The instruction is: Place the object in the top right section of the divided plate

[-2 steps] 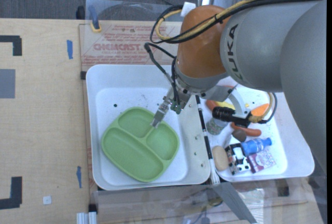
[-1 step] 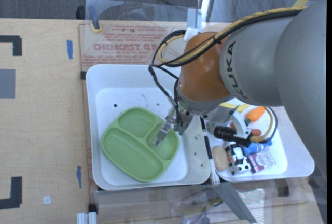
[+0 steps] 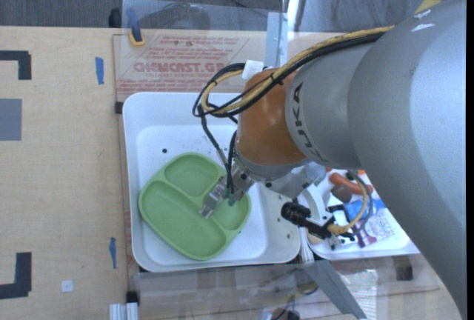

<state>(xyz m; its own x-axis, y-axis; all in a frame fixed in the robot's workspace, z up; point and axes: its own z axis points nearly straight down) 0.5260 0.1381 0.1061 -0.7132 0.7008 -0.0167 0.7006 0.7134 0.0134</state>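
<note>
Arm (image 3: 355, 104) overhanging right bin (image 3: 385, 233), divided plate (image 3: 178, 215) left half clear

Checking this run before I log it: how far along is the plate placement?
Done: the arm has reached into the left bin, and the hand is low over the green plate, near its right-side sections. In hand: I can't make out an object in the hand at this angle. Left: no object is visible lying in any plate section, so the placement isn't confirmed. Clutter sits in the right bin.

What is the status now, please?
Hand low over the green plate, near its right sections. Nothing seen between its fingers. Plate sits in the left bin. Right bin holds mixed items.
</note>
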